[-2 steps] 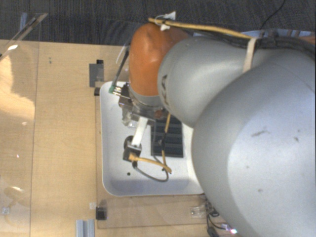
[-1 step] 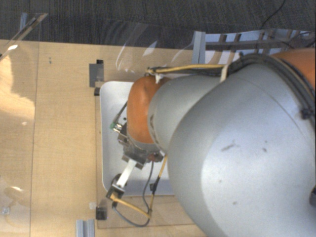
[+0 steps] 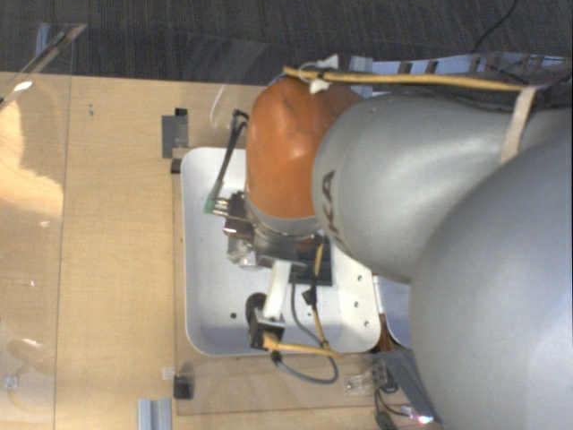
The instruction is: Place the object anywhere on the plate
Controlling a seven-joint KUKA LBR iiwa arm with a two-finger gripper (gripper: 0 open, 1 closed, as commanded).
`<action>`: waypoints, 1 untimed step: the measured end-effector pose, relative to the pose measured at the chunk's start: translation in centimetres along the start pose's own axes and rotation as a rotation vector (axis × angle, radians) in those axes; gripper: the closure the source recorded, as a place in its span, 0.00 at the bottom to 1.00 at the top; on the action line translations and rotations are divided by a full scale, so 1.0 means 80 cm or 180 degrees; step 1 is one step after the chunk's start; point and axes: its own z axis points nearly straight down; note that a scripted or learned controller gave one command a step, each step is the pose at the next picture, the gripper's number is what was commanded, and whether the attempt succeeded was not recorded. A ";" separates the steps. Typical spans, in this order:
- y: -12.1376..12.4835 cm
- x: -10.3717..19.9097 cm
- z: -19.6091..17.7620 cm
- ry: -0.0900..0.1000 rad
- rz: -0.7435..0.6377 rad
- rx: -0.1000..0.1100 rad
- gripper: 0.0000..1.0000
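The grey arm is nearest to the camera. It is very big in the pic and covers the right half of the bench.

At the near edge of the wooden bench there is a small black block, just beside the bin's near-left corner. A grey-and-yellow cable loops over the near rim of the white bin.

Above the bin floor hangs the wrist w/ a white bracket and a black part at its lower end, approx. in the middle of the bin. Thin black wires run along it.

The gripper is at the left side of the wrist, mostly hidden under the arm. Open or closed: I cannot tell. If it holds sth., also cannot tell.

Where the object and the plate are, I cannot tell; the arm covers much of the bin. The bare part of the bin floor, at the left and near side, is plain white.

Farther is the orange band, round and wide, over the far part of the bin. A second black block sits at the bin's far-left corner. A yellowish hose goes across the top of the arm. Beyond the bench edge is dark carpet floor.
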 end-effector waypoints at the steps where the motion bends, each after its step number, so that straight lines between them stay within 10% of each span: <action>1: 0.000 0.002 -0.242 0.0006 -0.0665 -0.0014 1.00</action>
